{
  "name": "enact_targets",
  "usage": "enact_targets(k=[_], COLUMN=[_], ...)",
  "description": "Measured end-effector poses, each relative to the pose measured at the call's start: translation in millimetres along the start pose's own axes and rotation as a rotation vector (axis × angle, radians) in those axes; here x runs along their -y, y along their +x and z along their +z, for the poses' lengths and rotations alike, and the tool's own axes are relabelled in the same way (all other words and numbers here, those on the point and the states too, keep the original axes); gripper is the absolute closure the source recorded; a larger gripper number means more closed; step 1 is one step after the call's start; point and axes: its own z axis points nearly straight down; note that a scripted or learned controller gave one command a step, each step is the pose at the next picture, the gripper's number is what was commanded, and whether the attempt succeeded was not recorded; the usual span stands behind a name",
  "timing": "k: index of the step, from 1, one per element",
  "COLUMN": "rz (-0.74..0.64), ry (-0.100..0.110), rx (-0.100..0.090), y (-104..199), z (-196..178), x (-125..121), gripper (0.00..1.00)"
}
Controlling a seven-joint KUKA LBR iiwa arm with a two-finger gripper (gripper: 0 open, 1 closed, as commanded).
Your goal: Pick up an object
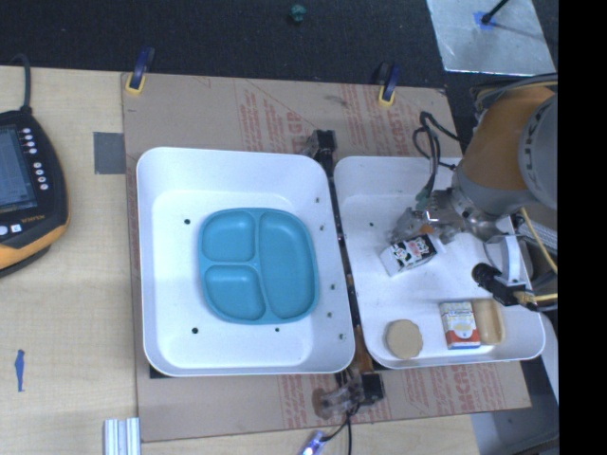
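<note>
In the right bin (365, 192) lie a small white carton with black print (410, 252), a round tan cookie-like disc (404, 338) and an orange-and-white box (459, 325) next to a tan block (489, 321). My gripper (419, 224) hangs low over the bin's middle, right above the white carton and touching or nearly touching its upper edge. The arm's orange band (503, 140) and grey wrist hide the bin's right part.
The left bin (166, 254) holds a blue sectioned plate (257, 264). A teach pendant (24, 188) lies on the bench at the far left. Clamps (139, 69) hold the cardboard sheet at the back. Black cables run by the wrist.
</note>
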Motion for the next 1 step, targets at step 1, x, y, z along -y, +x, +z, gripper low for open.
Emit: enact_targets(k=[1], rz=[-0.001], ry=[-0.002], rx=[0.001], y=[25.5], z=[-0.5], x=[-26.4], gripper=[0.0])
